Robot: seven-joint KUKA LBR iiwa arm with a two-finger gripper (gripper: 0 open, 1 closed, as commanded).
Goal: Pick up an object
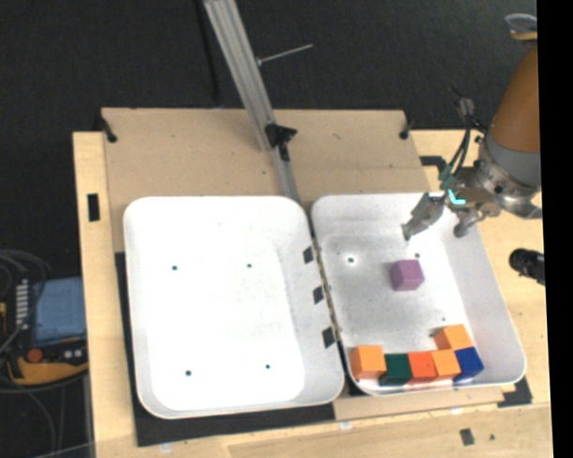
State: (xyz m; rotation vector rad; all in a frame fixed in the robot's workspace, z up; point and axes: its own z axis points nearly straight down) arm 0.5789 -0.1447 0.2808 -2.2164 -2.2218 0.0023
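Purple cube (406, 274) sits alone near the middle of the right bin (361, 221), and I see nothing touching it. Up at its one o'clock my gripper (439, 219) hangs over the bin's far edge with its fingers (418, 219) spread apart and nothing between them. Down at five to six o'clock from the cube, a cluster of orange, green and blue blocks (418, 360) crowds the bin's near wall; the left bin (223, 301) lies at nine o'clock.
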